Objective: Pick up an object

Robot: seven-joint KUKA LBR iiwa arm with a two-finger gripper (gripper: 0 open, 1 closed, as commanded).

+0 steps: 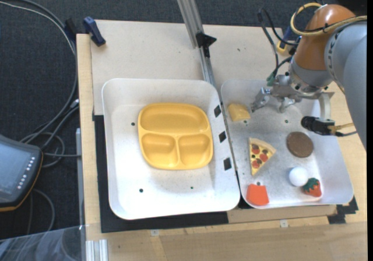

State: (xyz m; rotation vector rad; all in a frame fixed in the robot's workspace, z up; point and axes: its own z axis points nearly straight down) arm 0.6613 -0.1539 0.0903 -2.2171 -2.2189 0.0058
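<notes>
The right bin [335, 163] holds several toy foods: a pale yellow lump [238, 112] at its back left, a pizza slice [260, 155], a brown round disc [300, 144], a white ball [298, 176], a strawberry [313, 187] and an orange-red piece [257, 194] at the front. My gripper [272, 104] hangs over the back of this bin, just right of the yellow lump. Its fingers are spread open and nothing sits between them.
The left bin [119, 137] carries a yellow divided plate [175, 136]. A slanted metal post [187, 0] rises behind the bins. A black cable fitting [317, 124] hangs off the arm over the right bin.
</notes>
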